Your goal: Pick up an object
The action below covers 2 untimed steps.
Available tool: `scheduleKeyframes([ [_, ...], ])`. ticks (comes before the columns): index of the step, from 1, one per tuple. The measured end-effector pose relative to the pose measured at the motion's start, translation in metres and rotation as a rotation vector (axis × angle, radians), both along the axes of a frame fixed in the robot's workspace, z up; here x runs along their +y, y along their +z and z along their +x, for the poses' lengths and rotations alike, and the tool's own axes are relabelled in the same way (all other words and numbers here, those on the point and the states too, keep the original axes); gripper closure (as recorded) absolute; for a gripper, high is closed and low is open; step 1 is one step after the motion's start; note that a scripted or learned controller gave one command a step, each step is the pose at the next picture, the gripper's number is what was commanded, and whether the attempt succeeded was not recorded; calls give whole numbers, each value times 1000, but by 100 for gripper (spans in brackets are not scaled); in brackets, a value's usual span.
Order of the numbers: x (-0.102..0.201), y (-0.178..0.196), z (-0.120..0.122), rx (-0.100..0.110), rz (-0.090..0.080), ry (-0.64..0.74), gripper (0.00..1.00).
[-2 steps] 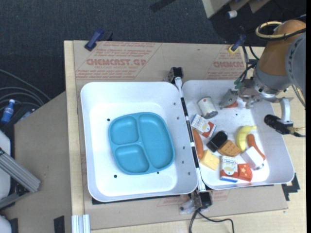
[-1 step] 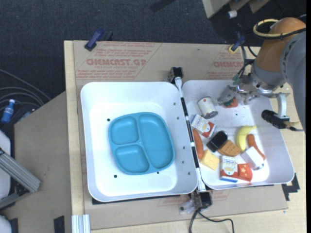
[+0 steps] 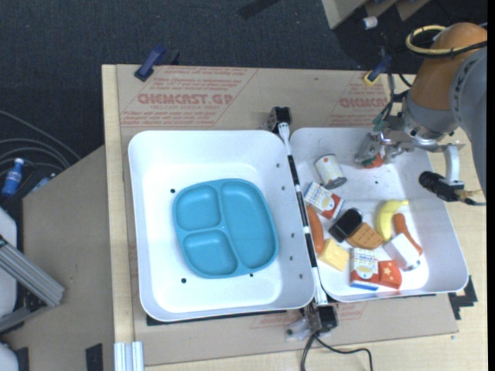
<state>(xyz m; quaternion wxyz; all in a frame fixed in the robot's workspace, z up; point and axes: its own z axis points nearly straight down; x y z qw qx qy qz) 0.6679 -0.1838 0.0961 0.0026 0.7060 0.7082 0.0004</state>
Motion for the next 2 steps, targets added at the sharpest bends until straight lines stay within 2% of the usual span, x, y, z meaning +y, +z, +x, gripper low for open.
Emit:
scheduleKeyframes([
  [1, 21, 112, -88, 4, 3, -4, 100],
  [2, 93, 144, -117, 7, 5, -2, 100],
])
